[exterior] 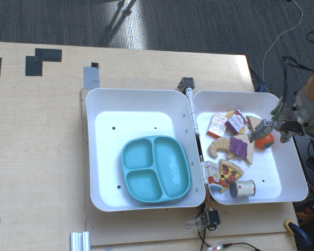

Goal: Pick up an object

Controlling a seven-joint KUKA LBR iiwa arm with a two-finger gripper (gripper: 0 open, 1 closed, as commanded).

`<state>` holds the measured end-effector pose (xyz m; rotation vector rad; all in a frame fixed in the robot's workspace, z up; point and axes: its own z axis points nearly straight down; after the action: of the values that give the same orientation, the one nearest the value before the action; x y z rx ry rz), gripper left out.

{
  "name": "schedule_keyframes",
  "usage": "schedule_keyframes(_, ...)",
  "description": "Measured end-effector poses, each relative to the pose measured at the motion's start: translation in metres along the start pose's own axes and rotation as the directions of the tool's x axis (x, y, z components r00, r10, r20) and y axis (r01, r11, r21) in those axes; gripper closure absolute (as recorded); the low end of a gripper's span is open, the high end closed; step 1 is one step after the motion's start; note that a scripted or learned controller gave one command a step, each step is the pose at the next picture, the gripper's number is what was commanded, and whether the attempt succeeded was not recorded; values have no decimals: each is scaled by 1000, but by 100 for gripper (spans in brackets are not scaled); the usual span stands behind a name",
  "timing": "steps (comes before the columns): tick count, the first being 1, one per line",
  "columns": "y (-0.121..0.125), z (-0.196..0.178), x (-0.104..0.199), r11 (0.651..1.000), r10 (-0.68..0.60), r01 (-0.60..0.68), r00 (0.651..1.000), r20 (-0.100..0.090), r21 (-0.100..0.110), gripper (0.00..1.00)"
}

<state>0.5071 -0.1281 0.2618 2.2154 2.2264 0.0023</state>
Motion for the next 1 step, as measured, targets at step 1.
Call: schedule_keyframes(1, 35, 138, -10, 1000, 3, -3, 1000, -1, 4, 0)
